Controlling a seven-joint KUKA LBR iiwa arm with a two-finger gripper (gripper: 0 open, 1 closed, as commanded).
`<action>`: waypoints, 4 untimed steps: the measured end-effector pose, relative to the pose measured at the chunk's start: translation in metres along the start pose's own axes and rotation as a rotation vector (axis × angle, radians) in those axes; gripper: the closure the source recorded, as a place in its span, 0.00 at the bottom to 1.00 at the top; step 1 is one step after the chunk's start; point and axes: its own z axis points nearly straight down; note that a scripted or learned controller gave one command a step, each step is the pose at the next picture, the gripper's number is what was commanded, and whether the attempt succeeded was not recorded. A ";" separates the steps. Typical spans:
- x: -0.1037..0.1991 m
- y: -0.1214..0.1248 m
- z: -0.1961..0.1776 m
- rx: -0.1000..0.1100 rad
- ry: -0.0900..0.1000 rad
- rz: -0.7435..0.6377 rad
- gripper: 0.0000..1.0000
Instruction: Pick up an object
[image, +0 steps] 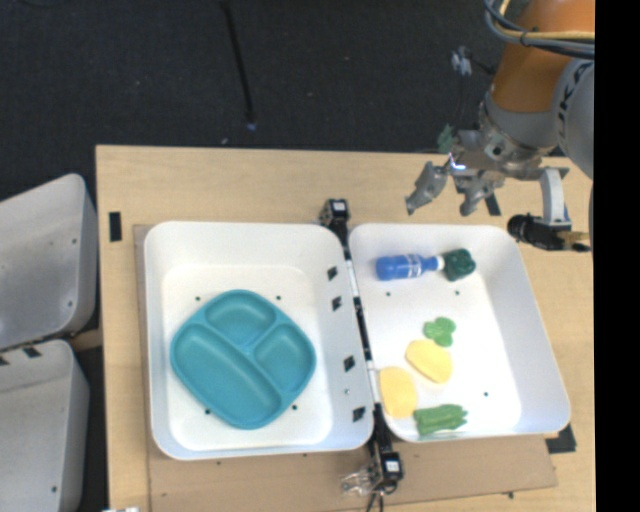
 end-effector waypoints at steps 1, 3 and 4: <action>0.001 0.001 -0.008 -0.012 0.000 -0.002 0.00; 0.004 -0.002 0.112 -0.010 -0.003 0.000 0.00; 0.003 0.003 0.167 -0.022 -0.008 -0.002 0.00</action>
